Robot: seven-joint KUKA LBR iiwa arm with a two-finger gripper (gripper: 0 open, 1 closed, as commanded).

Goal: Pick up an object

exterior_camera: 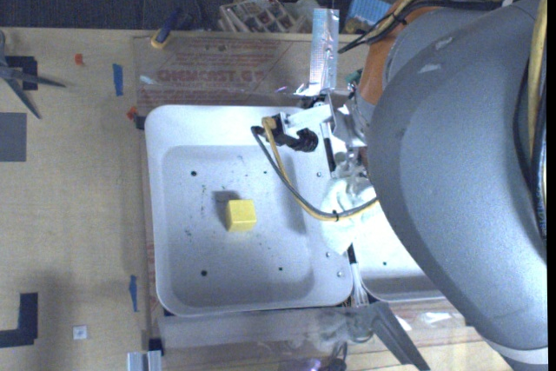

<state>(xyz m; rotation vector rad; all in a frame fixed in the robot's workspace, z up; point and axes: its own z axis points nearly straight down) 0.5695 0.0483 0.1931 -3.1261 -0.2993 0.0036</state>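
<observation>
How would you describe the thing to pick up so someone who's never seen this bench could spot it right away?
Find the left white bin, the one not covered by the grey arm. On its floor, a little left of the middle, lies a small yellow block. It is the lone solid object there, and its bright yellow stands out against the white floor and the tiny dark specks around it.
</observation>
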